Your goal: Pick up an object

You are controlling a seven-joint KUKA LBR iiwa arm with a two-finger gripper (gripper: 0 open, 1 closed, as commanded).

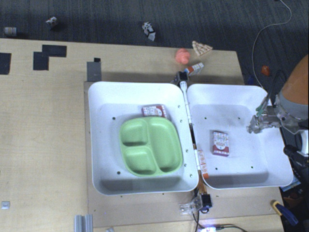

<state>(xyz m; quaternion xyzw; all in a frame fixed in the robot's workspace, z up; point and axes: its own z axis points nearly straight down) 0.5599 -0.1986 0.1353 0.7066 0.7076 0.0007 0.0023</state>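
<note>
Two white bins sit side by side on the worktop [43,129]. The left bin [104,178] holds one green divided tray [150,145] with three compartments, lying near the bin's middle. One small red-and-white packet [154,110] lies just beyond the tray's far edge, touching or partly tucked under it.

The right bin [251,175] holds one red-and-white packet [220,143], lying flat left of centre, nearer the wall shared with the left bin. The claw [256,124] hangs over the right bin near its right edge, well apart from that packet, with nothing between its fingers; how wide they stand cannot be told.

On the worktop's far edge, beyond the bins, rest one orange ball [182,56] and one wedge-shaped piece [202,48].
</note>
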